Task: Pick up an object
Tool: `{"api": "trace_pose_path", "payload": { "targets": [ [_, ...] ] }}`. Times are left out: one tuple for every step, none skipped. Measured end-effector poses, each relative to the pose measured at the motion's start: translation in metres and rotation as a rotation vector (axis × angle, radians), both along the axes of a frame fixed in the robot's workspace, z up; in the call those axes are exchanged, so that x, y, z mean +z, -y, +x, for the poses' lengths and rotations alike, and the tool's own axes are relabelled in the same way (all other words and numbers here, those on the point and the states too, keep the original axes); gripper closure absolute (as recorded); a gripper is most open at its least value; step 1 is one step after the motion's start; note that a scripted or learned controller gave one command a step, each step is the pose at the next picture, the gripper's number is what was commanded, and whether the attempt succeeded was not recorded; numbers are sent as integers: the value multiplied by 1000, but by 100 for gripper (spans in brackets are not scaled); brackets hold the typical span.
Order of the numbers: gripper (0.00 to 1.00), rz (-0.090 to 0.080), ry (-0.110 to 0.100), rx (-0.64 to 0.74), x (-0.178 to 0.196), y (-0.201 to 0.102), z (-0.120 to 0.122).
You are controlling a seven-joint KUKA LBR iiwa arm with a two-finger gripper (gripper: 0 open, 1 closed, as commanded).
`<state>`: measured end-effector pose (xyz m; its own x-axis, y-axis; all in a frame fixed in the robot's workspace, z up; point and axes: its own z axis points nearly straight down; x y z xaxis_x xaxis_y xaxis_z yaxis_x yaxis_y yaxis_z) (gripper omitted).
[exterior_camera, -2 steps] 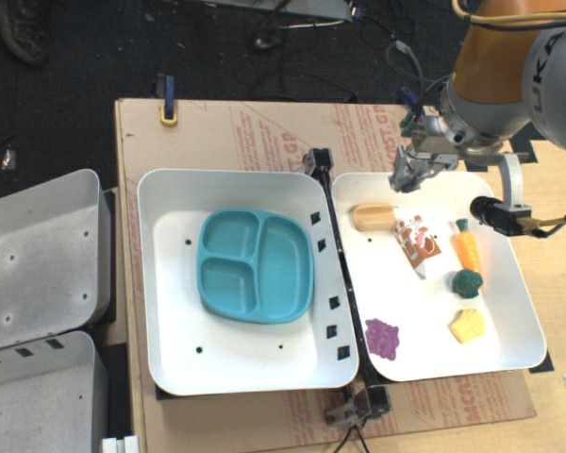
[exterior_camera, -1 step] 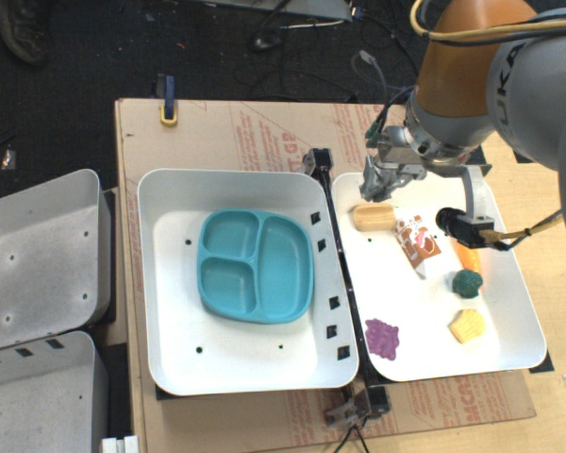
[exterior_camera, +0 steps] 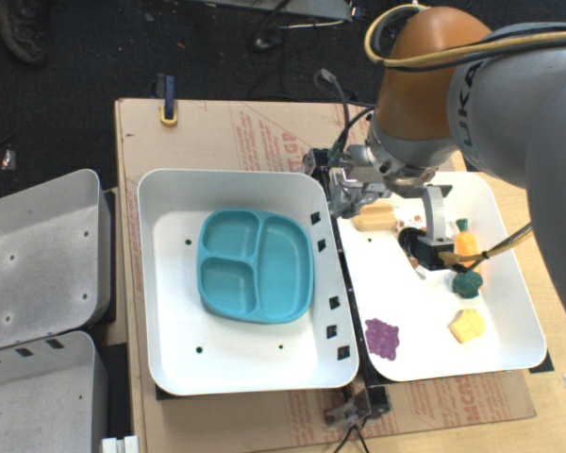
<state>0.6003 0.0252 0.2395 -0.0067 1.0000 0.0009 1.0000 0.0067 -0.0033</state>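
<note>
My gripper (exterior_camera: 352,196) hangs low over the far left corner of the right bin (exterior_camera: 509,347), close to the wall shared with the left bin. A tan block (exterior_camera: 375,219) lies just right of and below it; whether the two touch I cannot tell. Further right in that bin lie an orange carrot with a green top (exterior_camera: 465,243) and a dark green lump (exterior_camera: 468,284). A yellow piece (exterior_camera: 468,326) and a purple bunch of grapes (exterior_camera: 382,338) sit nearer the front.
The left bin (exterior_camera: 170,347) holds a teal divided plate (exterior_camera: 256,264) in its middle. The big grey and orange arm (exterior_camera: 434,64) covers the far right of the bench. Two spare white bins (exterior_camera: 38,253) stand off to the left.
</note>
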Motion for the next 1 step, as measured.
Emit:
{"api": "trace_pose_path", "payload": {
  "targets": [
    [100,1,2,1,6,-53,-14]
  ]
}}
